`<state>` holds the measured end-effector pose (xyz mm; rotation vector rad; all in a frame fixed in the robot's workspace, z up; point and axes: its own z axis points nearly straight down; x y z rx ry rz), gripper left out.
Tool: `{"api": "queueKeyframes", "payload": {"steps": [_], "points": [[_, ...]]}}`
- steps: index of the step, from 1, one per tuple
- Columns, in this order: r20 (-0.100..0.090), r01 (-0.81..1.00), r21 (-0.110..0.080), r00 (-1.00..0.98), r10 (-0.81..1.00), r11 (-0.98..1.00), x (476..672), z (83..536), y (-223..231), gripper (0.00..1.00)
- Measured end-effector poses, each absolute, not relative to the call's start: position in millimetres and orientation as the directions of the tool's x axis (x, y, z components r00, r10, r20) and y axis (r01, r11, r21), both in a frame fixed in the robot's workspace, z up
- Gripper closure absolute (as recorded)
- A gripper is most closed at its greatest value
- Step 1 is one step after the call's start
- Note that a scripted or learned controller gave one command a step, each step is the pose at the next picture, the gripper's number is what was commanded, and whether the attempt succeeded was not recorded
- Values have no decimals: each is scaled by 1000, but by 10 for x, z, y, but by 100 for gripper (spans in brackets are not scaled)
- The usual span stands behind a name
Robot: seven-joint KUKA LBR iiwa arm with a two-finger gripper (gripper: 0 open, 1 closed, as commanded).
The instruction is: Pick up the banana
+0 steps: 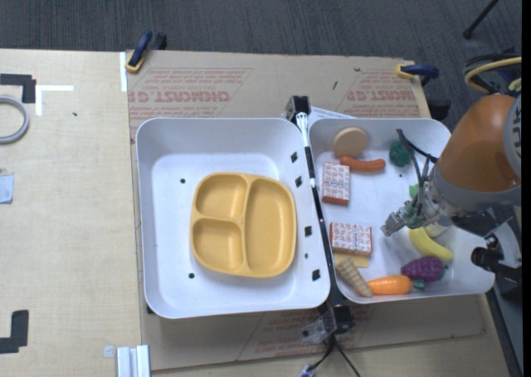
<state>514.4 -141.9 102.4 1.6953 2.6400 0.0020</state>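
The banana [431,243] lies in the right bin [377,193], toward its 4 o'clock corner, with one yellow end tucked under the arm's wrist. The gripper [403,218] hangs just at the banana's 10 o'clock side, low over the bin floor — whether its jaws are open or closed cannot be told, and nothing shows between them.

A bunch of purple grapes [423,268] sits at the banana's 6 o'clock, touching or nearly so, with a carrot [390,286] and a cone [352,276] along the bin's near wall. Two patterned boxes [336,183] lie toward the bin's 9 o'clock side. The left bin [158,226] holds a yellow divided plate [245,224] — well apart from the arm.
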Motion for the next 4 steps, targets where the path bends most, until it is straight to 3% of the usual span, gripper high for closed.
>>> {"api": "queueKeyframes", "payload": {"steps": [1,2,3,4], "points": [[-1,797,1,-604,797,604,5087,925,-1512,100],[-3,663,1,-748,663,748,5013,928,-1904,100],[-2,645,1,-764,645,764,4786,1925,-911,100],[0,837,0,-547,837,547,5053,921,-1537,100]]}}
